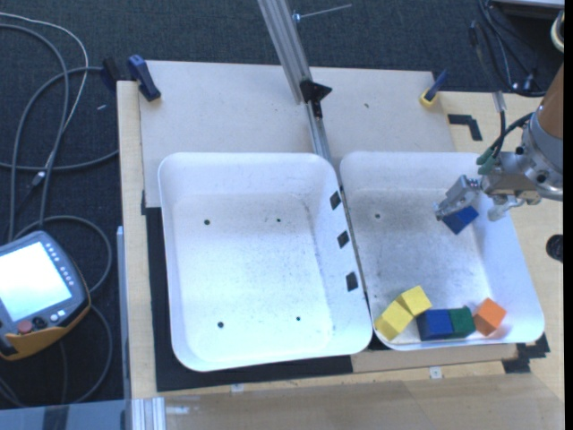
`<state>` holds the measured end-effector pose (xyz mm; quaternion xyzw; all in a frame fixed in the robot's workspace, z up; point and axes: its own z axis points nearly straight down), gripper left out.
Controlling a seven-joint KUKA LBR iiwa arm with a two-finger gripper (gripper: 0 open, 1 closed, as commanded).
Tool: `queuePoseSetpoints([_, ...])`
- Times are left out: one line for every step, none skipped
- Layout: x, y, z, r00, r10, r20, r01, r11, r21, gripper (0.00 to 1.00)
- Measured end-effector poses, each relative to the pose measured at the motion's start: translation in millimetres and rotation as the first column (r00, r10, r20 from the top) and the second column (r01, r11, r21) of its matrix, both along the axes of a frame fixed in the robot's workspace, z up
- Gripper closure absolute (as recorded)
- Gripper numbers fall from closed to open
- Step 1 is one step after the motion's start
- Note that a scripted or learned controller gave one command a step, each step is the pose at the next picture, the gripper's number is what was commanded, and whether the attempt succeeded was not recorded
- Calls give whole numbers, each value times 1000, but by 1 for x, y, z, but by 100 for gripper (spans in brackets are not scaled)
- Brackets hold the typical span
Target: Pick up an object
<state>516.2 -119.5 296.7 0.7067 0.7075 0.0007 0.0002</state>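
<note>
My gripper [467, 211] reaches in from the right over the far right part of the right bin [394, 240]. It is shut on a small blue block [460, 219], which sits between the grey fingers. In the bin's front right corner lies a cluster of other blocks: two yellow blocks [402, 311] touching each other, a blue one [436, 323], a green one [461, 321] and an orange one [489, 315].
The left bin [251, 258] sits alongside, its rim touching the right bin's. A slanted metal pole [285, 38] rises behind the bins. A blue clamp [143, 77] and a yellow clamp [432, 92] grip the board's back edge. A teach pendant [36, 289] lies on the floor at left.
</note>
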Motion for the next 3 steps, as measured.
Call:
queuePoseSetpoints([-2, -72, -102, 1000, -7, -10, 7, 1000, 1, 0])
queuePoseSetpoints([56, -99, -199, 1000, 0, -5, 0, 1000, -1, 0])
queuePoseSetpoints([59, -86, -197, 1000, 1, -2, -1, 1000, 1, 0])
